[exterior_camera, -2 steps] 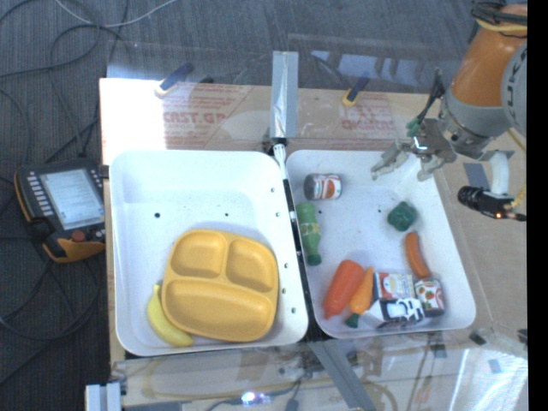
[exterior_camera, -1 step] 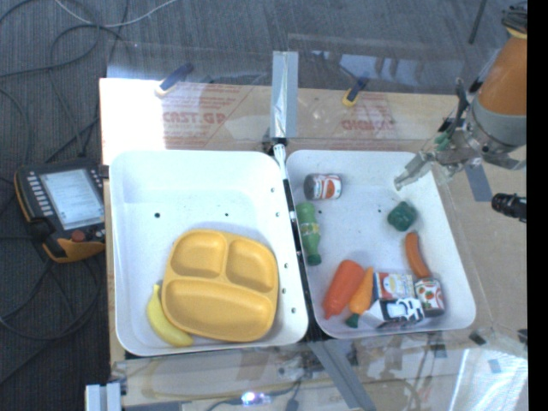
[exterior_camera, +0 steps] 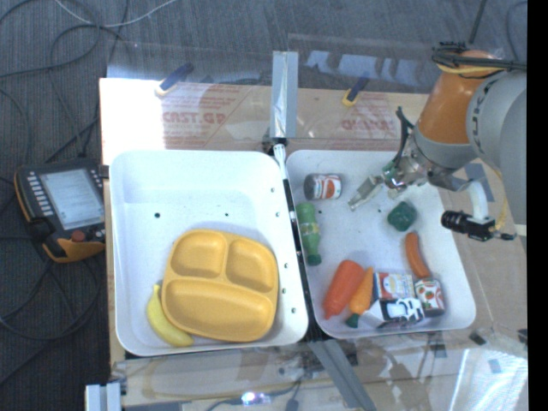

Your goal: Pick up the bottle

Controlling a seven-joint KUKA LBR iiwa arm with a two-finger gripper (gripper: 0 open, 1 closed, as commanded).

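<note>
Camera view: arm reaching in, approach step, nothing grasped.
The hand, fingers spread apart, is hovering over the right bin; the green bottle is lying against that bin's left wall, so the hand needs moving leftward.

Bottle: small, green, with a lighter label band around its middle. Lying on its side, long axis running roughly top to bottom of the frame. Sits just right of frame centre, in the right-hand bin, pressed along that bin's left wall. Nothing rests on it; whole length visible.
</note>
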